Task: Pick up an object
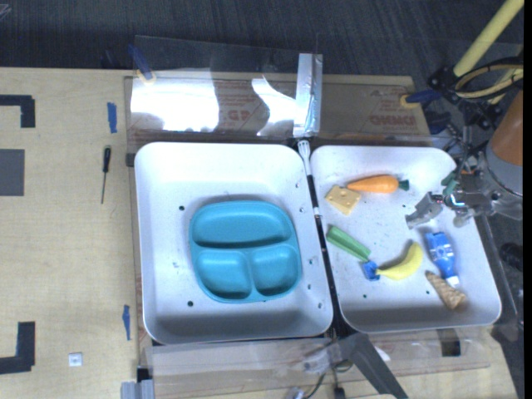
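Observation:
The right bin (490, 306) holds several small objects. An orange carrot (374, 184) lies at the back, with a yellow cheese wedge (342, 199) just left of it. A green pod (347, 241) lies near the bin's left wall. A yellow banana (401, 263) rests in the middle, touching a small blue piece (370, 270). A blue tube (441, 252) and a brown cone (446, 290) lie at the right. My gripper (425, 209) hangs over the bin's right part, above and just behind the blue tube, with nothing seen in it.
The left bin (158, 306) holds a blue divided plate (244, 249). A clear plastic sheet (216, 98) and a metal bracket (308, 94) stand behind the bins. Cables and a yellow hose (490, 27) hang at the far right.

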Robot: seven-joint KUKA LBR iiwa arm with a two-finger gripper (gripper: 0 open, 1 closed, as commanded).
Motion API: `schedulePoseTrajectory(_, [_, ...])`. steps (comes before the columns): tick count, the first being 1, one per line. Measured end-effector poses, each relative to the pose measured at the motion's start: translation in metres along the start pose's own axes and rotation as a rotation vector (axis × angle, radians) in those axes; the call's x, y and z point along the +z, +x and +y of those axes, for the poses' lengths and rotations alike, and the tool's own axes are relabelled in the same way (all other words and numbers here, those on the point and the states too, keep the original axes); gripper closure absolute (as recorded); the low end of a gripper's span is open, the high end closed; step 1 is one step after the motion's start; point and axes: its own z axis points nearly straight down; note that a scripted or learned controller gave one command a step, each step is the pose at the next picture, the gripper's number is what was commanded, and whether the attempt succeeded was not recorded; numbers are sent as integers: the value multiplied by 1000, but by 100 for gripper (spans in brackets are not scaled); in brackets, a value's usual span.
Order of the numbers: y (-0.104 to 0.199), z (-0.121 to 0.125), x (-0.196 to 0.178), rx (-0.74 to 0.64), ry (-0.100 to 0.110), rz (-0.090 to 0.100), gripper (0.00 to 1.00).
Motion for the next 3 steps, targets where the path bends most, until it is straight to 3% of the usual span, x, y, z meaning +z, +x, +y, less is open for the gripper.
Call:
schedulePoseTrajectory(1, [-4, -10, 102, -86, 3, 2, 0])
schedulePoseTrajectory(2, [8, -18, 120, 91, -6, 0, 0])
schedulePoseTrajectory(3, [7, -17, 109, 92, -11, -2, 100])
